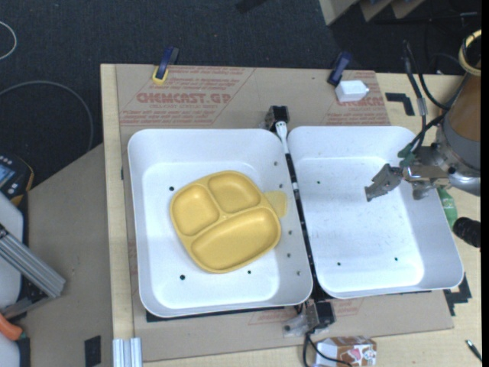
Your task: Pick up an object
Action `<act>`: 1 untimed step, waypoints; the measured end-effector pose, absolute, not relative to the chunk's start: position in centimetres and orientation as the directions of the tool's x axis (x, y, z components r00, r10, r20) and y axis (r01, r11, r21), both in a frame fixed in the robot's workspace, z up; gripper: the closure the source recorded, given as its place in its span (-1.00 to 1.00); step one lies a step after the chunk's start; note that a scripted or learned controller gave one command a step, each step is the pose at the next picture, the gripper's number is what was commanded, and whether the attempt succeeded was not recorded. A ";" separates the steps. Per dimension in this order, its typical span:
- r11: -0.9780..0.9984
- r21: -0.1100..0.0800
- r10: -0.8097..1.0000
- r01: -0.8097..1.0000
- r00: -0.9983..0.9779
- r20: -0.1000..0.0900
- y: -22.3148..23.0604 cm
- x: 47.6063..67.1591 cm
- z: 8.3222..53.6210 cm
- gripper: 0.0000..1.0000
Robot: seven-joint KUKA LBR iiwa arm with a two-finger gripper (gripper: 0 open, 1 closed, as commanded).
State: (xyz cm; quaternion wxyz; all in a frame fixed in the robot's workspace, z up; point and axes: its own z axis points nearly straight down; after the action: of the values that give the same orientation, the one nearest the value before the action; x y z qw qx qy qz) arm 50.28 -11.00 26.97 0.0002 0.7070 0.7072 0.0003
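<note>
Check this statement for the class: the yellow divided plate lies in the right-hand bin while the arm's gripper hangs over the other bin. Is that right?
Not quite. The camera view shows the yellow divided plate lying in the left-hand bin, not the right. The gripper hangs over the other bin, the right-hand bin, as stated.

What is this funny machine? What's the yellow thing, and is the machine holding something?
You are looking down from a camera fixed above a workbench. The grey shape coming in from the right is a robot arm, and at its end is a gripper, a sort of hand with two fingers. On the bench sit two shallow white bins side by side. The left bin has a yellow plate in it, the kind with three sections to keep foods apart. The gripper hangs over the right bin. I can see nothing between its fingers, so it is not holding anything. Its job is to pick an object up.
</note>
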 end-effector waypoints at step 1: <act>0.007 -0.003 1.000 1.000 -0.007 0.003 -4.7 47.8 28.0 -1.00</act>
State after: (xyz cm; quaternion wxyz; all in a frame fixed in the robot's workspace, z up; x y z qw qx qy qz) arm 47.84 -4.65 27.99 -0.0022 0.7048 0.7094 0.0000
